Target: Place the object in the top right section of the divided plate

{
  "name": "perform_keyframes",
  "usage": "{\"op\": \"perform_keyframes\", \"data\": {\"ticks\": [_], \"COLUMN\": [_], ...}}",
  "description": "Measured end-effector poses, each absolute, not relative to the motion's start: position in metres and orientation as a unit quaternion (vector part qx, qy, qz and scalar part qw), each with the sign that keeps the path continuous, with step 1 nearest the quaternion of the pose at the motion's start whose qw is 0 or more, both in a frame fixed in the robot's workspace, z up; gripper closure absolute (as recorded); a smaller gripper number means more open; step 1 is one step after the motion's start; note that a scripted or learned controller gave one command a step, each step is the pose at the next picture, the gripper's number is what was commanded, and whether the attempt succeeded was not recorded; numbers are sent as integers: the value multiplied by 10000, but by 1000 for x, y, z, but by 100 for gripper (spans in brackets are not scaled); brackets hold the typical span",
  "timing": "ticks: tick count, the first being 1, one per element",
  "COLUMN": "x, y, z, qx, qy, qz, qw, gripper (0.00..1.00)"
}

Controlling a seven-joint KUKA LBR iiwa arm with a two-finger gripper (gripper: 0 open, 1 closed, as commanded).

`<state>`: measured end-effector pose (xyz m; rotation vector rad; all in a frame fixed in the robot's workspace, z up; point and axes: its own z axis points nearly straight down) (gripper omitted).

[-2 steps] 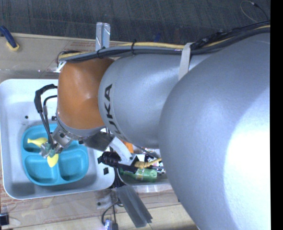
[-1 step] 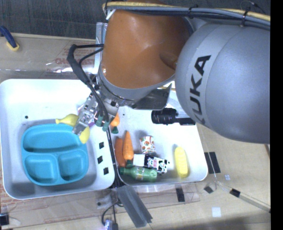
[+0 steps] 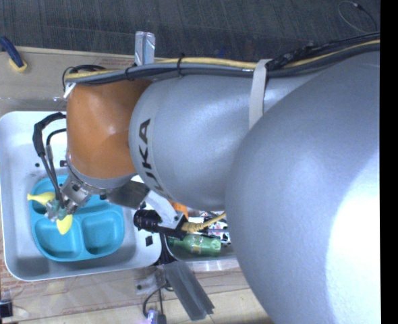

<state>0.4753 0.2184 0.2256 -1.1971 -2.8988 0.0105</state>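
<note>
The grey arm with its orange band reaches over the turquoise plastic divided plate [image 3: 84,231], which lies in the left shallow white bin [image 3: 10,181]. You see the gripper [image 3: 61,208] low over the plate's far-left section, a yellow, banana-like object [image 3: 63,223] at its fingertips; whether the fingers clasp it you cannot tell. Judged so, the object hangs there for release into a compartment.

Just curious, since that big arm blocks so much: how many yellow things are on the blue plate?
2. One yellow piece lies at the blue divided plate's left rim; another yellow piece lies just below the gripper, on the plate's ridge. The arm may hide more.
</note>
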Motion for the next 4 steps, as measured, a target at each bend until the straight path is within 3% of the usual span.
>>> {"op": "perform_keyframes", "data": {"ticks": [1,2,3,4], "x": [477,475,557,554], "y": [95,197,117,93], "z": [189,173,235,189], "qx": [-3917,-3438,-1712,-698], "qy": [-9201,-9391,-9852,-9976], "qz": [21,23,8,8], "qw": [21,19,-1,24], "gripper": [100,100,100,100]}}
